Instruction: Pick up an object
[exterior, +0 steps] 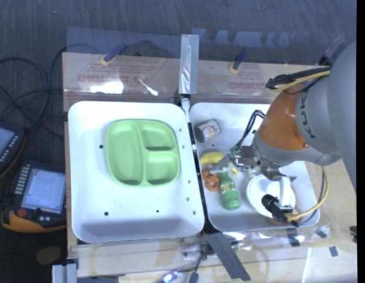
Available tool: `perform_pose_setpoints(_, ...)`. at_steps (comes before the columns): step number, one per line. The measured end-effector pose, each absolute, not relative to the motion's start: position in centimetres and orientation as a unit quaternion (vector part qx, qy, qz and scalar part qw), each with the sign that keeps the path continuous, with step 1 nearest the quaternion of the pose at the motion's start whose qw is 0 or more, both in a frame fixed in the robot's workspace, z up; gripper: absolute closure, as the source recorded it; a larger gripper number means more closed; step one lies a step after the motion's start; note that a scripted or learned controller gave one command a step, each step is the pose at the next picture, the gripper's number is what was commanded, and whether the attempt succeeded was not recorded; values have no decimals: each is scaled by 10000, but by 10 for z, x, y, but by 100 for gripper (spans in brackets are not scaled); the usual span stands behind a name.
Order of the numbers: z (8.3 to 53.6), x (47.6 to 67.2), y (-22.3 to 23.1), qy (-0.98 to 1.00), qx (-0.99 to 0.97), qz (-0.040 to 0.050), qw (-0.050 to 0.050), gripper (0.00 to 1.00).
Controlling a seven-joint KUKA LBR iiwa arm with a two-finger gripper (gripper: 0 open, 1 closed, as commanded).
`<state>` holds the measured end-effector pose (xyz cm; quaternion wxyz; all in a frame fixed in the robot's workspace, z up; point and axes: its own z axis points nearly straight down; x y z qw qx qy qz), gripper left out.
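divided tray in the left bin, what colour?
Light green. The tray lies in the left bin, seen clearly in the camera view.

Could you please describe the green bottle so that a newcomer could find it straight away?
Look in the right-hand shallow white bin, near its front-left corner. The small green plastic bottle lies there beside an orange ring-shaped piece; it is the sole green item in that bin.

counter (129, 69): brown, slanted in view, clear sheet at back
left bin (82, 217): white, on counter
right bin (229, 114): white, touching left bin
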<state>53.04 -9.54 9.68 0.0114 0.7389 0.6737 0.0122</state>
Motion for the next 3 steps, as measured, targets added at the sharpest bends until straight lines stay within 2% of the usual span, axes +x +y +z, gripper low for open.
perform_pose_setpoints(1, 107, 531, -93, 6743, 7383, 135, 91, 100)
perform_pose_setpoints(2, 183, 580, -47, 5936, 8048, -27, 2, 100)
perform_pose_setpoints(3, 183, 625, -9, 6513, 7588, -30, 7, 100)
